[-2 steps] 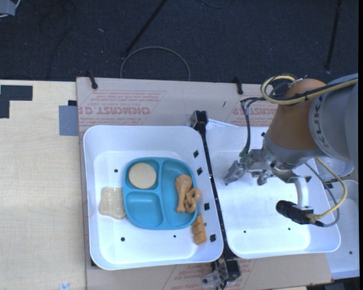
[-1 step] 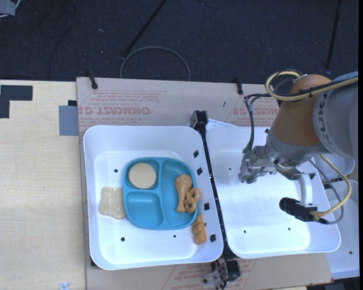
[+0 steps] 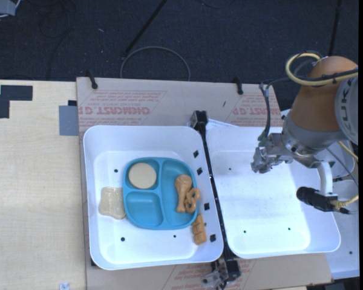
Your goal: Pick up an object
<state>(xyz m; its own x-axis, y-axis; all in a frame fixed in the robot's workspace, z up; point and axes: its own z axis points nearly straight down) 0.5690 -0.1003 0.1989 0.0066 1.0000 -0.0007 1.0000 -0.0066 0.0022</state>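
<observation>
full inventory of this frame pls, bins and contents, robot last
bins: 2, white, side by side on the bench
tray: 1, blue, three compartments, in left bin
round biscuit: 1, tan, tray's upper-left compartment
pretzel piece: 1, brown, tray's right compartment
flat slab: 1, beige, left of tray on bin floor
small chunk: 1, brown, at tray's lower-right corner
arm: 1, grey with orange band, from right
gripper: 1, dark, over right bin

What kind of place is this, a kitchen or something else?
Probably a robotics lab bench, not a kitchen: a grey and orange robot arm reaches over two white bins, toy-like food pieces lie on a blue tray, and cables run across the dark floor behind.
</observation>
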